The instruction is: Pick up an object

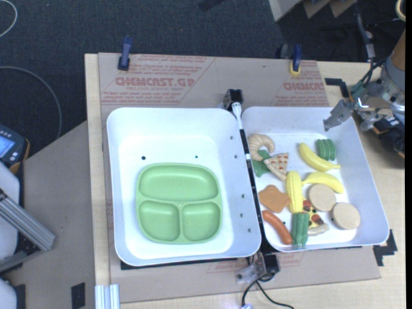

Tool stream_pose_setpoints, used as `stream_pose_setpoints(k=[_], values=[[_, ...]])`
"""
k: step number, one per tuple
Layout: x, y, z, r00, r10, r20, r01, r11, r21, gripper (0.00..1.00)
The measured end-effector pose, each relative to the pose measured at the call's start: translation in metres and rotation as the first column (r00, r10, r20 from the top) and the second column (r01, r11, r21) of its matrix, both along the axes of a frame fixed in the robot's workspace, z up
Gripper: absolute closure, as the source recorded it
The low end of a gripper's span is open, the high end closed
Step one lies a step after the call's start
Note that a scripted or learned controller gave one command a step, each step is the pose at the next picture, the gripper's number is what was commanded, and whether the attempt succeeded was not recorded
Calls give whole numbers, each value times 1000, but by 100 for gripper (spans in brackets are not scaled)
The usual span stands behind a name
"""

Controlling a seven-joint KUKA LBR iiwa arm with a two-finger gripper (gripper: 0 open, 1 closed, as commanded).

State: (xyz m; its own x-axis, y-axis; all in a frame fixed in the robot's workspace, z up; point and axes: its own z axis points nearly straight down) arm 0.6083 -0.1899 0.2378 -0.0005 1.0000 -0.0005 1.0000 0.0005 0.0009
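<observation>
gripper (pixel 337 116) open, holding nothing, over right bin (pixel 370 192) w/ toy food: curved yellow banana (pixel 315 158).

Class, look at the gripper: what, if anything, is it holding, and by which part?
Nothing. The gripper hangs above the right bin's far edge, with no toy food between its fingers.

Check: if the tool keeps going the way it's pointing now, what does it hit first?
Likely the bare floor of the right bin near its top right corner. The tool slants down-left there; the green pickle and banana lie just beyond. Depth is unclear.

Brown board (pixel 193 76) — red print "CHEMCAST GP", repeated.
</observation>
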Motion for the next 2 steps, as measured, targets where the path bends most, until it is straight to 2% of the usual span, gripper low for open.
stream_pose_setpoints(k=[1, 2], values=[[-10, 57, -137, 1000, 0, 11, 0, 1000, -2, 0], [-115, 66, -148, 1000, -7, 14, 7, 1000, -1, 0]])
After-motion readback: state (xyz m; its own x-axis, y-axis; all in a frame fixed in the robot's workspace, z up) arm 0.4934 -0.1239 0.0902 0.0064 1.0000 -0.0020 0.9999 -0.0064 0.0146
